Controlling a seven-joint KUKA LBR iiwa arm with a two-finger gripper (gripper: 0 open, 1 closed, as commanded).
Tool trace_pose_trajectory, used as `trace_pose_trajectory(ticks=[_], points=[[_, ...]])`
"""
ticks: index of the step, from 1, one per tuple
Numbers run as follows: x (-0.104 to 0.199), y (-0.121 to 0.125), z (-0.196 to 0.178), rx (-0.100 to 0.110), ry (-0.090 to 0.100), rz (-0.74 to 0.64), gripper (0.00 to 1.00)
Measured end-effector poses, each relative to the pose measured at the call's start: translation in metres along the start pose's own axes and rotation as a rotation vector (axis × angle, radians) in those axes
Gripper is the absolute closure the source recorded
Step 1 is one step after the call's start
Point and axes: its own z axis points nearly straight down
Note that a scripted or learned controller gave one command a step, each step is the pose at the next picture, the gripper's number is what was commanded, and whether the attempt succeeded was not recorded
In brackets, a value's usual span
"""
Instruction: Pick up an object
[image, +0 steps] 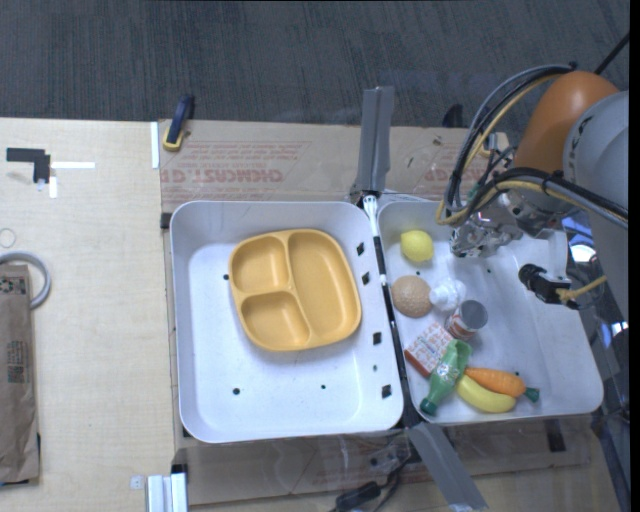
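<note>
The right bin (560, 340) holds a yellow lemon (416, 245), a tan round ball (410, 294), a white crumpled object (447, 294), a small can (466, 319), a red-and-white packet (430, 347), a green bottle (446, 376), a carrot (494, 380) and a banana (484, 397). My gripper (474, 240) hangs over the bin's upper middle, right of the lemon and above the can. I see nothing between its fingers.
The left bin (200, 330) bears a yellow three-compartment plate (294, 288). A grey divider post (376, 130) rises between the bins at the back. Cables loop off the arm (560, 120) at the upper right. A brown bag (15, 370) lies far left.
</note>
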Motion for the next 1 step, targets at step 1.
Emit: trace_pose_trajectory(ticks=[1], points=[[0.0022, 0.0028, -0.0009, -0.013, 0.001, -0.002, 0.0]])
